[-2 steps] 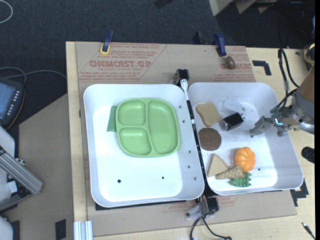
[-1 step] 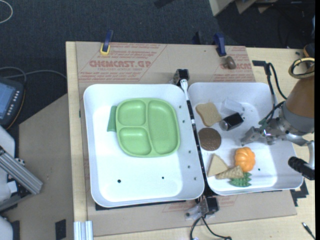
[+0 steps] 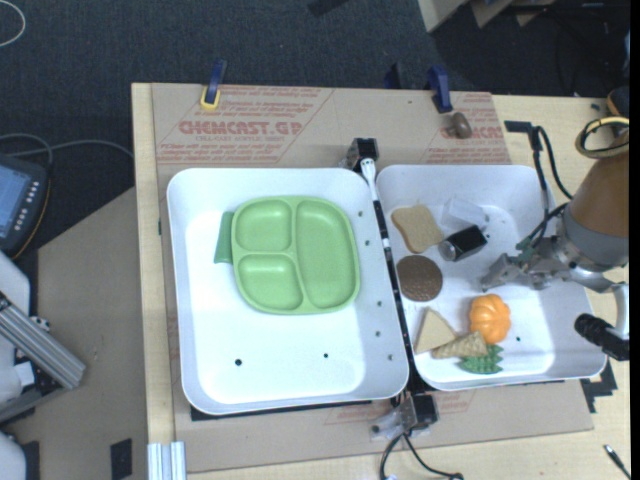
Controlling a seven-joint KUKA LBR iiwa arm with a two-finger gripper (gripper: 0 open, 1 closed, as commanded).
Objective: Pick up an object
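Camera view: end effector (image 3: 497, 271), grip state unclear, hovers just above the orange pumpkin (image 3: 489, 317) in the right bin (image 3: 520, 366).

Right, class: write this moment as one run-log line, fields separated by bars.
arm: over right bin | claw: above orange pumpkin, holding nothing visible | left bin: green divided plate | pick: not yet done

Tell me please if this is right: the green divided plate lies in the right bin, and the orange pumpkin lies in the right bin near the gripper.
Not quite. The camera view shows the green divided plate in the left bin, not the right one. The rest holds: the orange pumpkin lies in the right bin, near the gripper.
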